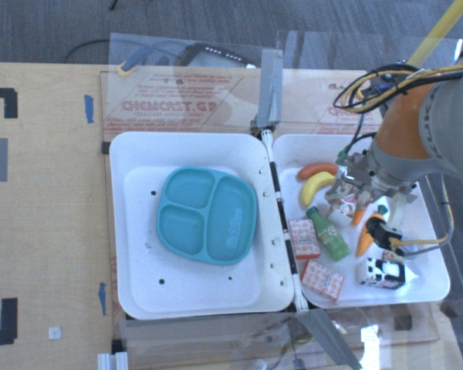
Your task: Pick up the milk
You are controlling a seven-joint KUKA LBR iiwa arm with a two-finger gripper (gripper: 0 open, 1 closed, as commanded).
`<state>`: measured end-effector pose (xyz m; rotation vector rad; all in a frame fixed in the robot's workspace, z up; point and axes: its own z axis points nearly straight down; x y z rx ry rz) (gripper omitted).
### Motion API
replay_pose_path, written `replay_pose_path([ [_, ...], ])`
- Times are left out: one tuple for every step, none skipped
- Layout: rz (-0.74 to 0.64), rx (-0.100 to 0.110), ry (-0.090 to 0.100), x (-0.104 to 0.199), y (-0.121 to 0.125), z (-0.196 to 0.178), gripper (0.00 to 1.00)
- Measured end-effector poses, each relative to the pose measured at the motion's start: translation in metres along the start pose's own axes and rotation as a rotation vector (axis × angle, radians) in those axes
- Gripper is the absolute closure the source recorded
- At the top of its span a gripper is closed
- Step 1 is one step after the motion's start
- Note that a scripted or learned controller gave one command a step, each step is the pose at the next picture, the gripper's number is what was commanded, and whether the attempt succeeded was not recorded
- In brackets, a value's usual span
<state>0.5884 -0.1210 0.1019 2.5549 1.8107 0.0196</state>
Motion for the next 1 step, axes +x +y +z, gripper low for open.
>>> replay_pose_path([
  [-0.005, 0.017, -0.004, 0.0165, -0.0667, -0.0831, 1.00],
])
